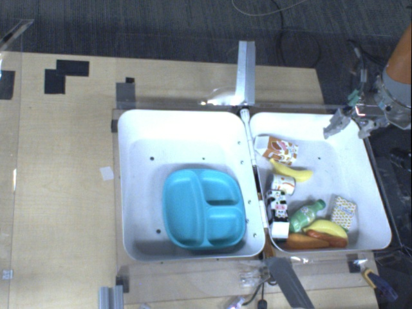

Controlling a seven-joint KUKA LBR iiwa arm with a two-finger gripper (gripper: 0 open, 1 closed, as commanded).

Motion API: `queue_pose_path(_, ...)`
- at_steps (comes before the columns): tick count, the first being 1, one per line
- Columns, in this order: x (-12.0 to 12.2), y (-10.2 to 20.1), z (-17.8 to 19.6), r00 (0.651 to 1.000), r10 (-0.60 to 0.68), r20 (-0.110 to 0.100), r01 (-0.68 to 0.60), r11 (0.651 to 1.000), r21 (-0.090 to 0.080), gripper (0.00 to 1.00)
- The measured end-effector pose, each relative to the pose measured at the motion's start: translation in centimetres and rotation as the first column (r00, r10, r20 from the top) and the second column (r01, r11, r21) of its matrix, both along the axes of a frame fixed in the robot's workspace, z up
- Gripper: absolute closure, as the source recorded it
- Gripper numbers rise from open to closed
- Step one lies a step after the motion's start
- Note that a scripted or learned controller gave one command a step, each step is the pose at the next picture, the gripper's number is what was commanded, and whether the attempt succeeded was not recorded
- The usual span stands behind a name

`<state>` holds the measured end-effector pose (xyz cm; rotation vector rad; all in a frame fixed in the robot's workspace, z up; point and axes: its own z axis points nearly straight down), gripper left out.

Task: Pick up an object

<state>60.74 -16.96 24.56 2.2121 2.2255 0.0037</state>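
Task barely begun: claw (351,120) hovers at 2 o'clock over right bin (373,192), fingers apart, nothing held. Bananas, bottle (304,214) and packets lie untouched around 5 o'clock. Descent, grasp, lift remain.

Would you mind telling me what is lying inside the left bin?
The left bin holds one thing: a blue compartment tray, lying flat toward its near right corner. Whatever might sit beneath the tray is covered and cannot be seen.
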Motion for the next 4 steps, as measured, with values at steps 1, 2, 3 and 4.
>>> queue_pose_path(1,-1.1,4.9,-12.4,0.999,-0.053,0.000,0.053,0.999,0.001,0.00)
queue_pose_path(2,0.5,5.8,-15.6,0.998,-0.062,0.006,0.062,0.998,0.001,0.00)
queue_pose_path(3,0.8,6.1,-14.4,0.998,-0.060,0.012,0.060,0.998,0.004,1.00)
queue_pose_path(4,2.8,4.9,2.2,0.993,-0.115,0.003,0.115,0.993,0.000,1.00)
